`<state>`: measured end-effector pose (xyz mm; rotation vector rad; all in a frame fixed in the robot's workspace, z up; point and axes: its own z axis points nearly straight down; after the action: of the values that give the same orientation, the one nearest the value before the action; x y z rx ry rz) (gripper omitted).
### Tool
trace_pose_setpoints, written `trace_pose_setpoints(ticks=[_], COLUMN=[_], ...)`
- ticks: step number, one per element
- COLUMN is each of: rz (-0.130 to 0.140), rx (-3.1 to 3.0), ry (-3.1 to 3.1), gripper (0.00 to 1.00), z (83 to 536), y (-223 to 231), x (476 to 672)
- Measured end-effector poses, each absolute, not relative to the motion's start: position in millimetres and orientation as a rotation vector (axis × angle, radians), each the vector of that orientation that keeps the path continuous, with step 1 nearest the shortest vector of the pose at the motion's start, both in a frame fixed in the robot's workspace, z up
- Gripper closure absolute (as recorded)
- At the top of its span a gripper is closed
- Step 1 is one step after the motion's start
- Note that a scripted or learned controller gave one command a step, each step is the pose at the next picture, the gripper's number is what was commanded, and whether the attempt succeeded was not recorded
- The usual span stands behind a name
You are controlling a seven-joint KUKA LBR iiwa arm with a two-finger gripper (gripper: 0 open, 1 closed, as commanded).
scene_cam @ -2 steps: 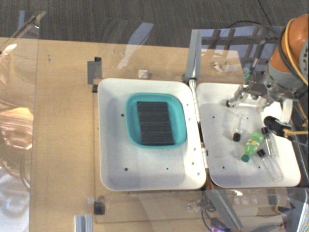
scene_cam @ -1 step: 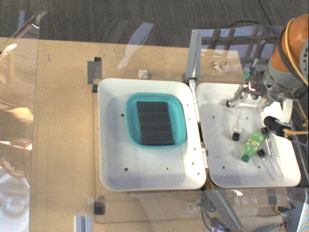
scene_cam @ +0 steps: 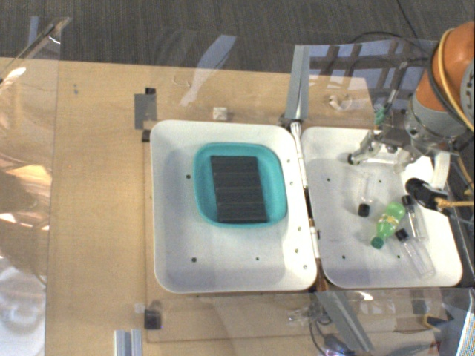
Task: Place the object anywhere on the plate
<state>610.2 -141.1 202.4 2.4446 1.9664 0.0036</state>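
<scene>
A teal plate [scene_cam: 277,188] sits in the left bin [scene_cam: 174,251]. A dark grey ridged block [scene_cam: 238,189] lies flat across the plate's middle. My gripper [scene_cam: 373,153] hangs over the far edge of the right bin [scene_cam: 334,265], apart from the plate and well to its right. Just below the gripper lies a clear bottle [scene_cam: 366,192] with a black cap. A small green bottle [scene_cam: 388,224] lies further toward the front, beside another clear bottle [scene_cam: 415,251] with a black cap.
The two white bins meet at a narrow ridge [scene_cam: 306,206]. A grey metal post [scene_cam: 298,87] stands behind that joint. Small black clamps [scene_cam: 146,110] sit on the wooden bench around the left bin.
</scene>
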Motion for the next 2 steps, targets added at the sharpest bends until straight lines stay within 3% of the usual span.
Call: trace_pose_setpoints(ticks=[2], rz=[0.004], rx=[2.445], ry=[1.966], gripper=[0.00], z=[202.4], y=[-141.1], x=[610.2])
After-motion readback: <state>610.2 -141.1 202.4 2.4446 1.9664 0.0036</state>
